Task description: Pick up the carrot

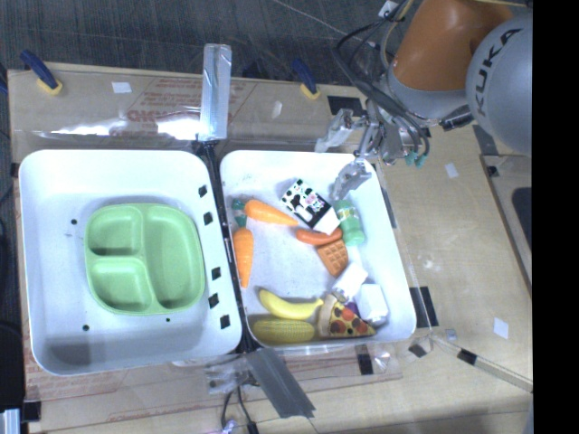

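Two orange carrots lie in the right bin (398, 283). One carrot (269, 212) with a green top rests slantwise near the bin's upper left. The other carrot (242, 254) lies lengthwise along the left wall. My gripper (342, 156) hangs over the bin's far right corner, above and to the right of both carrots and apart from them. Its fingers stand open with nothing between them.
The right bin also holds a black-and-white box (306, 202), a green bottle (350, 226), a red-orange sausage-like piece (317, 237), a waffle (332, 256), a banana (288, 306), corn (282, 331) and a pizza slice (344, 319). A green divided plate (143, 258) sits in the left bin (36, 242).
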